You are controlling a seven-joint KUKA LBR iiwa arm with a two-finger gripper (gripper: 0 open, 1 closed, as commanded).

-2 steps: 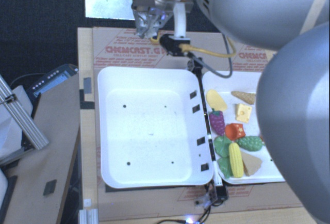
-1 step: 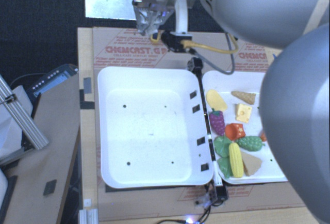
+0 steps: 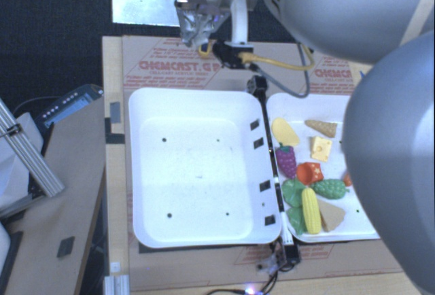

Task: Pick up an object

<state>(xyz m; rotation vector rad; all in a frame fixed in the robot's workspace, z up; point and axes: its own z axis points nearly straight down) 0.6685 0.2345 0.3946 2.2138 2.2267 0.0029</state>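
The grey arm (image 3: 353, 8) fills the top and right of the view, its bulk covering the right part of the right bin (image 3: 292, 105). Beneath it lies the surface (image 3: 115, 151), covered by a cardboard sheet with red print. The left bin (image 3: 197, 168) sits at the middle, a shallow white tray with a few small dark dots on its floor. A black strip with clips runs along the seam where the two bins meet. The claw (image 3: 196, 34) hangs near the top of the view, above the cardboard beyond the far rim of the left bin, well apart from the objects; I cannot tell how its grasp stands, and nothing is visibly held. A yellow cable trails from beside it toward the right. The objects to pick all lie in the right bin, crowded near its left wall: an ear of corn (image 3: 310, 211) at the front, touching a green leafy piece (image 3: 293, 193) and a tan wedge (image 3: 332, 216); a bumpy green vegetable (image 3: 330, 188); a red piece (image 3: 310, 172); a purple grape bunch (image 3: 286, 160); a yellow cheese cube (image 3: 321, 148); a yellow curved piece (image 3: 285, 132); and a tan slice (image 3: 322, 127) farthest back.
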